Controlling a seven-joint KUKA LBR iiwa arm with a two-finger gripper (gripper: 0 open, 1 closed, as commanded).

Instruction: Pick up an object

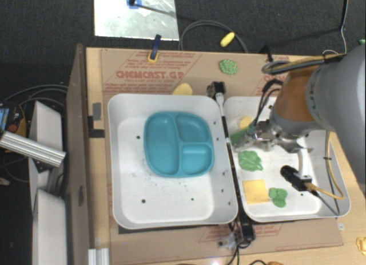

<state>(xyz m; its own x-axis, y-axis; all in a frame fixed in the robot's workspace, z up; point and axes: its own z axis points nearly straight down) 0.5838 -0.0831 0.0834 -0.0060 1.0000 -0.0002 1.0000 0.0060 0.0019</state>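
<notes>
- Gripper [255, 135] sits low over the upper left part of the right bin [297, 211], close to the wall between the 2 bins. How wide it is cannot be told, since the wrist covers it.
- Arm [329, 95]: grey, with an orange band, coming in from the right.
- Green scrap [237, 138]: small and leaf-coloured, right at the gripper's left end. It can't be made out whether they touch or whether it is held.
- Green leaf piece [250, 160]: flat with a ragged edge, lying on the bin floor just below the gripper.
- Yellow square block [255, 190]: flat and pale yellow, below the leaf piece and near the bin's front wall.
- Small green piece [278, 196]: darker and lumpy, just beside the block on its right.
- Pale yellow lump [246, 122]: above the gripper, partly hidden.
- Left bin [131, 201]: holds 1 teal plate [178, 143] with 3 compartments, lying flat in the middle.
- Cardboard sheet [91, 86] under both bins: the red print [150, 75] reads roughly "CHEMCAST GP". The smaller red lines are too small to read.
- On the cardboard behind the bins: a green dotted disc [228, 66] and a yellow slice [183, 90] at the left bin's rear rim.
</notes>
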